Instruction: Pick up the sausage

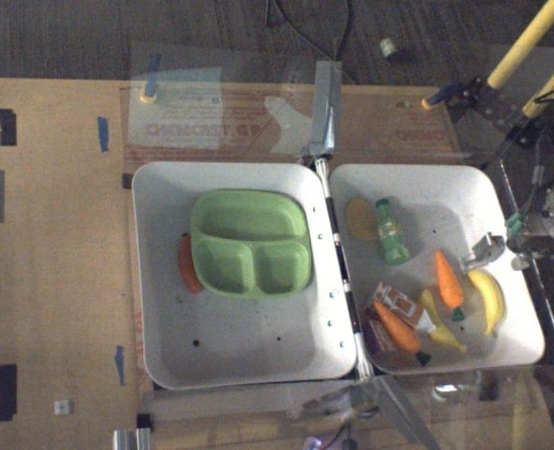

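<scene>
**Sausage beside the tray in the left bin, gripper at the right bin's edge**

We see two white bins side by side in the middle of the frame. In the left bin [164,345] sits a green tray [251,242] with three compartments, placed in the bin's upper half. The sausage [189,262] lies just off the tray's left edge, touching or nearly touching it, set roughly upright in the frame on the bin floor.

In the right bin [445,190] we find a cluster of toy food. A tan disc [360,218] lies at the upper left, with a green bottle [390,232] just beside it to the right. Lower down, an orange carrot [449,280] stands near the middle, and a banana [487,299] curves just right of it. A second banana [440,321] lies toward the lower centre, and a second carrot [396,326] lies slantwise across a small carton [398,305] at the lower left. A dark purple item sits under that carrot's lower end; we cannot tell what it is.

The gripper [487,249] shows at the right bin's right edge, just above the banana, well apart from the sausage. We cannot tell how it is set, and we see nothing held in it.
</scene>
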### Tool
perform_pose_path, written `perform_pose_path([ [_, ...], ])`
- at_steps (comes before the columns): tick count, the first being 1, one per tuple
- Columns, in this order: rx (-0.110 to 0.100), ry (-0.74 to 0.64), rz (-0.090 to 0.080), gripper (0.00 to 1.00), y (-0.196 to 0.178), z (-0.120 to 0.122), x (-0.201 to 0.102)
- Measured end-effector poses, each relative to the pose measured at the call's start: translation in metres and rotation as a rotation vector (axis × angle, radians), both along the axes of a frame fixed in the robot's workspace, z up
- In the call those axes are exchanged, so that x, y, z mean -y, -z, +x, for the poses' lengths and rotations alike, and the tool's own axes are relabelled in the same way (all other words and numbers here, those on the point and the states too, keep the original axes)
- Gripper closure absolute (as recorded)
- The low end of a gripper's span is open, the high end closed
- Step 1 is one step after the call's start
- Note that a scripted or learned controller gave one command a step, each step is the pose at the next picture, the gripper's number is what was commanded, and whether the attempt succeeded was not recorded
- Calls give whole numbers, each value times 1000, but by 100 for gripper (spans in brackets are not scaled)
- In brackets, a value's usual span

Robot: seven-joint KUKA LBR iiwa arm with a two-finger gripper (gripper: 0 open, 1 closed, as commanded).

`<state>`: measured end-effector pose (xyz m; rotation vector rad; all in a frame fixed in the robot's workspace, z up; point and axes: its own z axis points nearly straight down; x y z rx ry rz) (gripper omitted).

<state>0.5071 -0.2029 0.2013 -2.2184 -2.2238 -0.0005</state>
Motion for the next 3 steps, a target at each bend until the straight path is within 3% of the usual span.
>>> perform_pose_path([
  [1, 1, 275, -2, 0, -185, -27, 21],
  [2, -3, 709, -1, 0, -155, -27, 10],
  [3, -3, 1157, -2, 0, -119, 6, 12],
])
